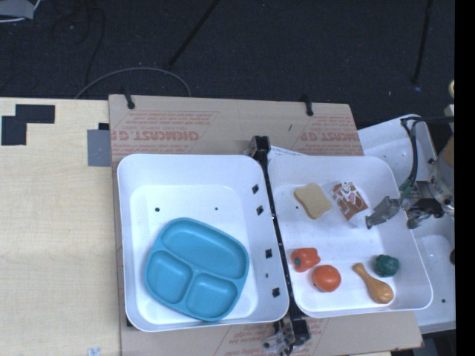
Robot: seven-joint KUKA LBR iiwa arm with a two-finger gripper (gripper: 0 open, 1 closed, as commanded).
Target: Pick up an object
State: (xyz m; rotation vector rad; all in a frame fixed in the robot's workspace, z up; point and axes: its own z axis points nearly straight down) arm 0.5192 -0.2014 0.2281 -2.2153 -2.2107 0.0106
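The right bin (pixel 404 302) holds several small items: a tan bread slice (pixel 312 200), a red and white packet (pixel 349 199), a red pepper (pixel 304 259), an orange tomato (pixel 326 278), a tan drumstick (pixel 373 283) and a dark green ball (pixel 386 265). My gripper (pixel 399 215) hangs over the bin's right side, just right of the packet and above the green ball. It looks open, with nothing between its fingers.
The left bin (pixel 137 199) carries a blue divided plate (pixel 196 269). A black divider with clips (pixel 271 228) runs between the bins. Cardboard (pixel 223 128) lies under both bins, and the wooden bench top (pixel 52 236) stretches to the left.
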